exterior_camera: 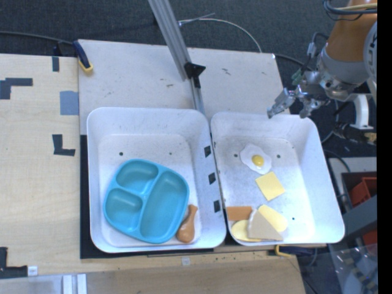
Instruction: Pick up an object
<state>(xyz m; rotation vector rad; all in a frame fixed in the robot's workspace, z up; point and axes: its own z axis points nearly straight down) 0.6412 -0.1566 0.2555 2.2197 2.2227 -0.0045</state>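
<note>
Camera view's showing you the gripper (288, 106) hovering over the right bin's (326, 182) far rim, fingers apart, gripping nothing; the fried egg (256, 158) is sitting inside that bin.

Bright even overhead light, soft faint shadows, white bins slightly washed out, mild overall softness
</note>
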